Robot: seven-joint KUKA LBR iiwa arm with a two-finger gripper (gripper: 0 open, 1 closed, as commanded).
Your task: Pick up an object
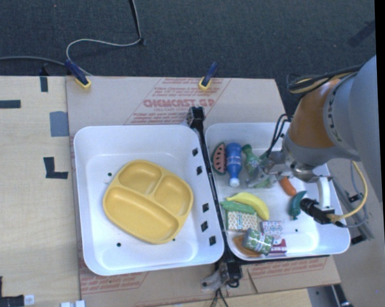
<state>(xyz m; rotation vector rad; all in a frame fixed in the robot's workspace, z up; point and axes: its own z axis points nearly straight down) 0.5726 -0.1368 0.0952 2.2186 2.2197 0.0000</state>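
Green bottle (251, 158) stands right-centre of frame in the right bin (314, 240), touching the claw (265, 176) on its upper-left side, long axis running near vertical in frame. Claw state: cannot tell. Orange carrot (287, 187) lies just right of it.

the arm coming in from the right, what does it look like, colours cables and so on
The arm is a thick, rounded grey body with a broad orange band above the wrist. Below the band a grey wrist section leads to the gripper, a small metallic grey assembly. Thin dark cables loop around the orange band, and a yellowish cable curves along the arm's lower side by the right bin.
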